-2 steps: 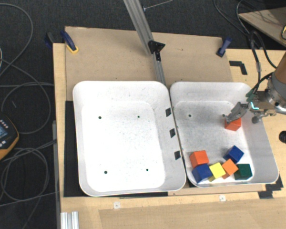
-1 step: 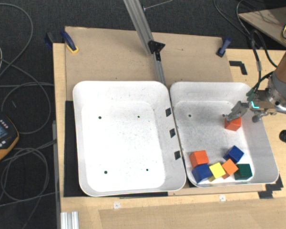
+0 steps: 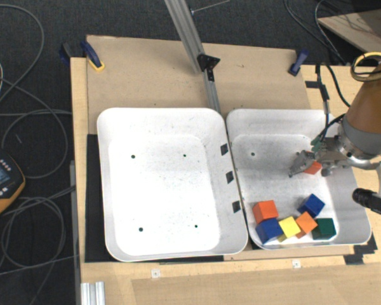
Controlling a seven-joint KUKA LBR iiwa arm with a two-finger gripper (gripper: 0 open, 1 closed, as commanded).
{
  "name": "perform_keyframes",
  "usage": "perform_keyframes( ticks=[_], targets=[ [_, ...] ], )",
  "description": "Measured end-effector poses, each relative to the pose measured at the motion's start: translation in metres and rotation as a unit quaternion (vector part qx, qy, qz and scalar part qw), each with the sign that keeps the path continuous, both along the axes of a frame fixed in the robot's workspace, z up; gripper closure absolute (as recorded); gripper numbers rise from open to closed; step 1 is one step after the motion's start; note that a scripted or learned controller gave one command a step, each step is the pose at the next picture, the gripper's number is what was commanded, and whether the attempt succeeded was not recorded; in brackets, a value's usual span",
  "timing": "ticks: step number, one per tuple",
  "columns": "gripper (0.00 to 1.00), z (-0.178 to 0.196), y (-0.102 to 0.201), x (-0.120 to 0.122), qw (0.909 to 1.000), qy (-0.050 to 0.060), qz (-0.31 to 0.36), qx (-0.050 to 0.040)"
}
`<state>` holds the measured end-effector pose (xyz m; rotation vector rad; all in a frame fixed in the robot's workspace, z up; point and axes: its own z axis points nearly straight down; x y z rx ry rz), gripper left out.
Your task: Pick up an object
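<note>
From my screen I see the arm (image 3: 368, 116) coming in from the right, with its orange band above the wrist, and it hangs over the right bin (image 3: 267, 129). The tool (image 3: 310, 164) is low over the upper-middle part of this bin. Between its fingers there is a small orange-red block (image 3: 313, 168), and it looks to me that the tool is closed on this block, though the fingers are dark and small in the view, so I cannot be fully sure of the contact.

The other blocks lie together in the near part of the same bin (the corner toward the camera). There is an orange cube (image 3: 265, 210), and just below it a blue cube (image 3: 269, 230) touching a yellow cube (image 3: 289, 227). Beside the yellow one is a second orange cube (image 3: 306, 222), and a green cube (image 3: 325, 228) sits at the right end of the group. One more blue cube (image 3: 313, 204) stands a little above them, tilted on its corner. This group is well apart from the tool.

The left bin (image 3: 114, 170) stands just beside the right one, their rims touching in the middle. Both bins rest on the wooden counter (image 3: 152, 75). A grey metal pole (image 3: 185, 24) crosses the counter at a slant from the top.
</note>
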<state>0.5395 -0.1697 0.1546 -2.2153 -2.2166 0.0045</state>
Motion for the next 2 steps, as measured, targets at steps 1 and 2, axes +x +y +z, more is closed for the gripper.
perform_keyframes(
  ticks=[1, 2],
  targets=[
    [0.0, -0.053, 0.001, -0.001, 1.0, 0.0, 0.0, -0.0001],
    [1.0, -0.039, 0.0, 0.001, 1.0, -0.005, 0.0, -0.0011]
  ],
)
